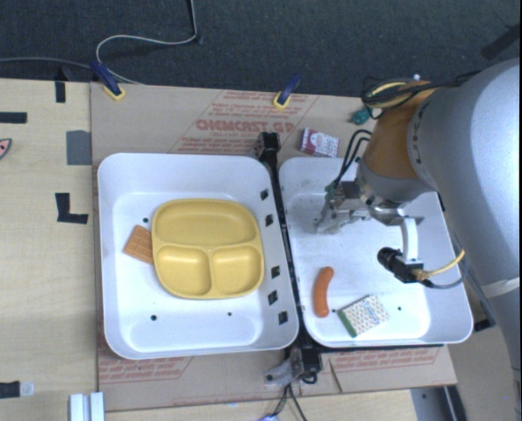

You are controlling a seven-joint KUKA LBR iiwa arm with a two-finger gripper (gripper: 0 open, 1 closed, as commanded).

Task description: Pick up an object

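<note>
The pincer [332, 217] hung low over the upper-left part of the right bin [436, 323], reaching in from the right; whether it was open or closed could not be told, and nothing showed between its tips. That bin held two loose things. One orange sausage-shaped piece [323, 291] lay on the bin floor below the pincer and apart from it, standing nearly upright in the view, smooth and rounded at both ends. One flat speckled packet with a green edge [362, 314] lay just beside it to the right, tilted. The left bin [120, 314] held one yellow plate with three compartments [210, 246], and one tan waffle-like piece [139, 245] stuck out from under its left rim. Both bins sat side by side on a cardboard sheet [199, 121] on the counter [32, 261]. One small printed box [318, 142] lay on the cardboard above the right bin
</note>
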